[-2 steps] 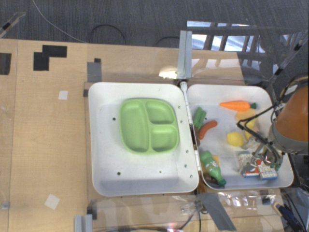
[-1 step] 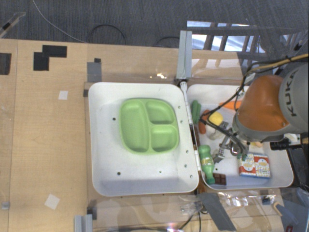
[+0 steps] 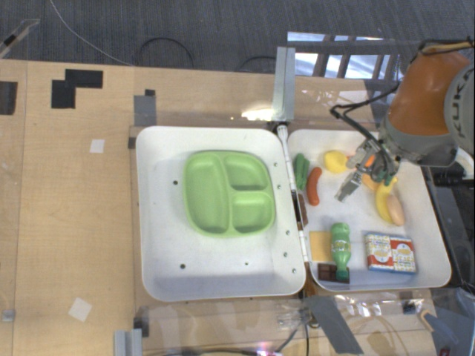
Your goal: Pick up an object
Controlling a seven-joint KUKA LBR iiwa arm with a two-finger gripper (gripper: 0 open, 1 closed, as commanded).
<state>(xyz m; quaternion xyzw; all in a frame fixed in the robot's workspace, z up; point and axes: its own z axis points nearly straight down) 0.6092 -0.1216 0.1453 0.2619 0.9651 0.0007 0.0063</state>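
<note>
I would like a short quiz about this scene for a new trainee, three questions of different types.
1. True or false: the green divided plate lies in the left bin.
2. Which stands nearest the green bottle? A) lemon B) small carton C) banana
3. Fill in: the hand hovers over the ___ bin.

Key: 1 true; 2 B; 3 right.
</note>
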